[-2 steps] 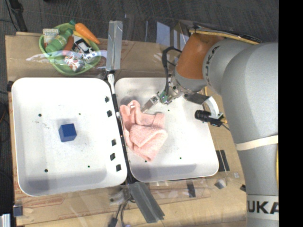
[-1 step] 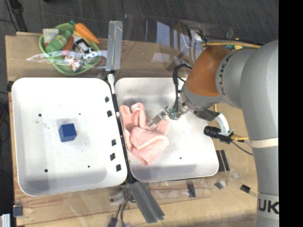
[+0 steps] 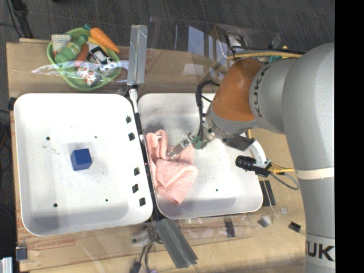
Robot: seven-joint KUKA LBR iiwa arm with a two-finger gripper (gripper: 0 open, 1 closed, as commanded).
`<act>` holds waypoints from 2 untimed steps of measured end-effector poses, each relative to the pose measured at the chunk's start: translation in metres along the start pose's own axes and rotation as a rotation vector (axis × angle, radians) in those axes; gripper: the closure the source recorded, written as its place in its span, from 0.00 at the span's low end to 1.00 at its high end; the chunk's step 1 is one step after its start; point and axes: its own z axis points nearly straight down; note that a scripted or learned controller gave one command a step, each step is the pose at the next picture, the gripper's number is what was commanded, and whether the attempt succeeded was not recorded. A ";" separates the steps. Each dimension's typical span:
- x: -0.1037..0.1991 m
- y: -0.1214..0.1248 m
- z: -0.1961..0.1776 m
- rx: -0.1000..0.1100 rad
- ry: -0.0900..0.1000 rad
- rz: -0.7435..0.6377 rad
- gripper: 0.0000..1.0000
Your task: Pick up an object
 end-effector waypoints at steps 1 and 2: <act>-0.001 0.000 -0.010 0.001 0.000 -0.002 1.00; -0.001 0.000 -0.010 0.001 0.000 -0.002 0.00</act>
